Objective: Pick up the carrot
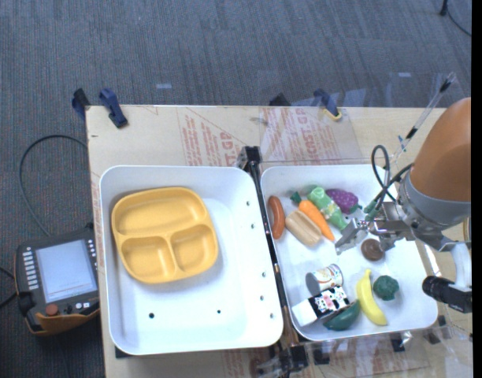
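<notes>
- I see the carrot [315, 217] in the right bin [427, 309], lying slantwise in the upper left part of it, green top toward the bin's far wall and point toward the bin's middle.
- A hot dog bun [302, 228] lies touching the carrot on its left, with a sausage [276, 216] beyond that; a green piece [323, 198] and purple grapes [342, 200] sit just past the carrot's upper end.
- The gripper [350, 235] hangs just to the right of the carrot's tip, above the bin floor, beside a small brown round thing [372, 249].
- Its fingers look parted, with nothing between them; the carrot is not held.
- My judgement: this is the approach, and the grasp itself has not begun.
- To do it well, I would move left over the carrot's middle, not its thin tip, and turn the wrist so the fingers close across the narrow width.
- The bun is the trouble: one finger must go down into the tight seam between bun and carrot, so I would favour the lower half, where the gap seems wider.
- Come down straight, close gently since the carrot is smooth and tapered and may squirt out, then lift slowly.
- The can [326, 277], banana [372, 298] and broccoli [385, 287] are well apart from the carrot.
</notes>
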